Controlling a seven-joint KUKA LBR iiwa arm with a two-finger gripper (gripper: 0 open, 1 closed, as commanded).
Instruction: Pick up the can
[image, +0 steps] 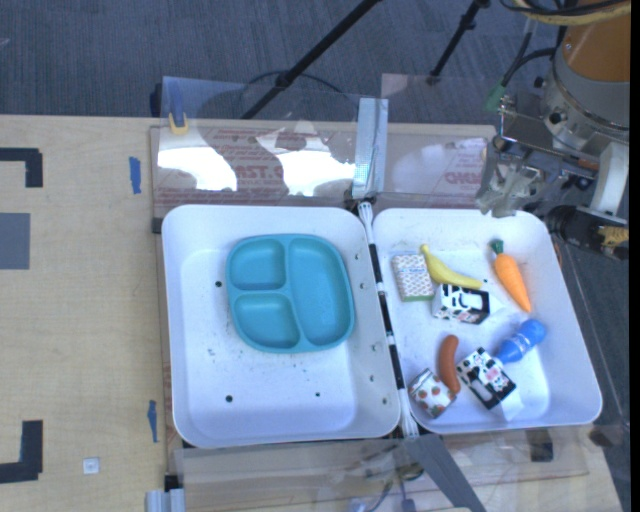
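the gripper (508, 190) hangs above the far rim of the right bin (578, 385), near its far right corner, with the grey wrist and orange band rising behind it toward the top right; nothing shows between its fingers and it touches no object, and how far apart the fingers stand cannot be told from this slanted look, since the metal parts blur together. judged from this, the task is at its approach step: the grasp has not begun and the can is yet to be reached. nearest the gripper, just below and slightly to its right in the view, lies the carrot (512, 280); below and to its left lies the banana (448, 270), with a small patterned packet (411, 276) beside it and a black and white cow-print box (461, 303) just under the banana. farther down sit a blue bottle (521, 341), a reddish sausage (449, 362), and a second cow-print box (486, 377). the can (432, 392), as best i can judge, is the short white and brown cylinder lying at the near left corner of that bin, well apart from the gripper and close to the sausage. the next move calls for travel across the bin toward the near left, then a descent that clears the sausage and the bin wall. off to the left, the left bin (200, 390) bears a teal divided plate (290, 292).
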